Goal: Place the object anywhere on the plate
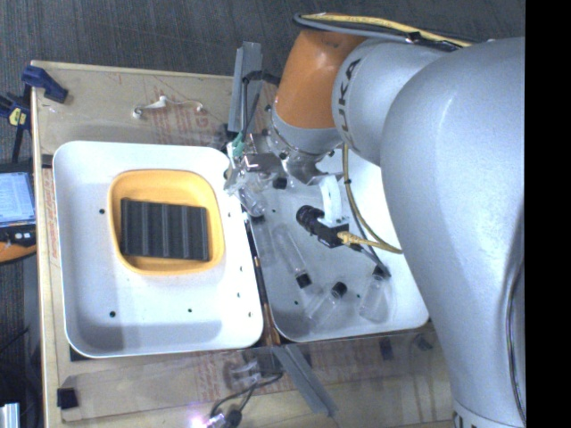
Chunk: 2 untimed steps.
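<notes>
A yellow plate with rounded corners and a dark ridged centre lies in the left white bin. In the right bin lie several clear tubes with black caps, among them one tube in the middle and a capped one near the front. My gripper hangs low over the right bin's far left corner, close to the wall between the bins and just right of the plate. The wrist's clutter and the glare hide what lies under it.
The big grey arm with its orange band covers the right bin's back and right side. A yellow cable and a black fitting hang from the wrist over the bin. The wooden bench surrounds both bins.
</notes>
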Each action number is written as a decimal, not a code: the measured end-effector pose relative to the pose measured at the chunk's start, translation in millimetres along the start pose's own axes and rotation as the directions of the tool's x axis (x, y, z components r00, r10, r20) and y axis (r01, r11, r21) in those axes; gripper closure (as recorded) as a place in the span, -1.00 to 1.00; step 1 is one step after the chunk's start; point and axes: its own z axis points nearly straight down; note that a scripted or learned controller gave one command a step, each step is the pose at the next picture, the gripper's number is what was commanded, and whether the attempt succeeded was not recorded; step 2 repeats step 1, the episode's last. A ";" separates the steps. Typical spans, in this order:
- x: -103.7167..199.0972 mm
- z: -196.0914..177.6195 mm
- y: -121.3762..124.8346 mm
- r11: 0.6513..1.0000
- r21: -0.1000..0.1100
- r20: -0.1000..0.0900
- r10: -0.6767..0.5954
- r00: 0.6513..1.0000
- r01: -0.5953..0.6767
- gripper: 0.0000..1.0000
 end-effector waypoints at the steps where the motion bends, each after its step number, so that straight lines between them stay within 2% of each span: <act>1: -0.2 -0.2 0.1 1.000 0.000 0.000 0.000 1.000 0.000 -1.00; 2: -0.2 -0.2 0.1 1.000 0.000 0.000 0.000 1.000 0.000 -1.00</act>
